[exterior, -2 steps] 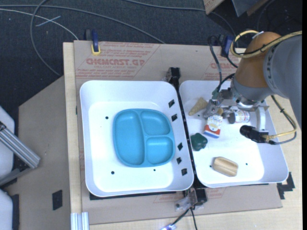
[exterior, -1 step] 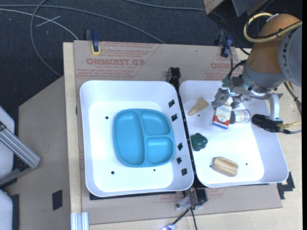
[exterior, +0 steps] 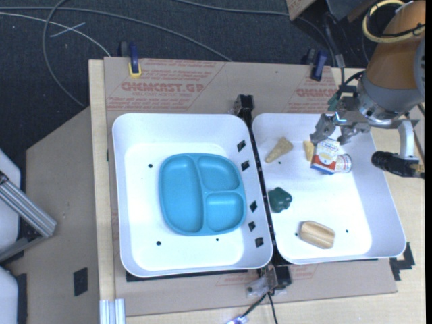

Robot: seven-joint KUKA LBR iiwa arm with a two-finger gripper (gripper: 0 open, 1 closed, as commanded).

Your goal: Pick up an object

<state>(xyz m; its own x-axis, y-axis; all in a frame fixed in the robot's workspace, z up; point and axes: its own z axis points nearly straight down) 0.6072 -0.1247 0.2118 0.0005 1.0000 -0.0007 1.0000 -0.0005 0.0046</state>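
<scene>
My gripper [exterior: 335, 138] hangs over the back of the right bin [exterior: 378, 228], open, with its fingers spread just above a red and white carton [exterior: 331, 160] that lies on its side. Nothing sits between the fingers. A small yellow piece [exterior: 309, 149] lies against the carton's left end. To the left of it rests a pale tan wedge [exterior: 279, 149]. A dark green lump [exterior: 279, 198] sits near the bin's left wall, and a tan bread roll [exterior: 316, 234] lies toward the front.
The left bin [exterior: 131, 181] holds a blue divided plate [exterior: 202, 193]. A black divider with clips [exterior: 253, 181] runs between the bins. Blue clamps [exterior: 135, 63] hold the cardboard backing at the rear. Cables cross the dark floor behind.
</scene>
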